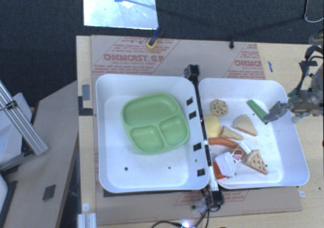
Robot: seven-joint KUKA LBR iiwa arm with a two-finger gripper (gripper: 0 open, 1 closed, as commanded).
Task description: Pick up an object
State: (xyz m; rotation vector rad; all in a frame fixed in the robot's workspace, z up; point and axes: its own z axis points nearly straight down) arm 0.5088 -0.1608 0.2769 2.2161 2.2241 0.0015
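Where the hand (pixel 274 113) hangs, grip impossible to tell: a flat green stick (pixel 257 109), slanted.

Two white bins (pixel 147 83); one green tray (pixel 154 122) with three compartments; one cookie (pixel 218 107); one green stick (pixel 256 110); one yellow piece (pixel 211 125); two wedges (pixel 245 124); one sausage (pixel 223 142); one pizza slice (pixel 255 162); one red-and-white carton (pixel 226 164).
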